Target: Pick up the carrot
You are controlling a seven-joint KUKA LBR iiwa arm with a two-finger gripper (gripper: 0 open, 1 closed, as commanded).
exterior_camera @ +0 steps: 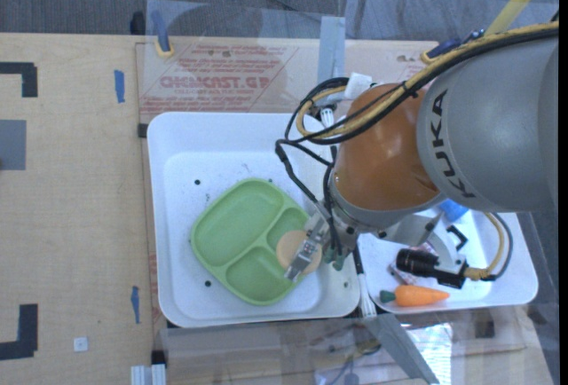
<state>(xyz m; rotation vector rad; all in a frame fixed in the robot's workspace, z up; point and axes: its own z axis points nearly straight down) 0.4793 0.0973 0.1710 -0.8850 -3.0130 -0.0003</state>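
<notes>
Hovering over the green plate (247, 241) in the left bin (177, 153), with the jaws (blurred, so cannot tell whether spread or pressed together) at the plate's 3 o'clock rim. Lying in the right bin (524, 281), tight against its 6 o'clock wall: the carrot (422, 295), with open room toward 12 o'clock partly under the arm (444, 144).
</notes>
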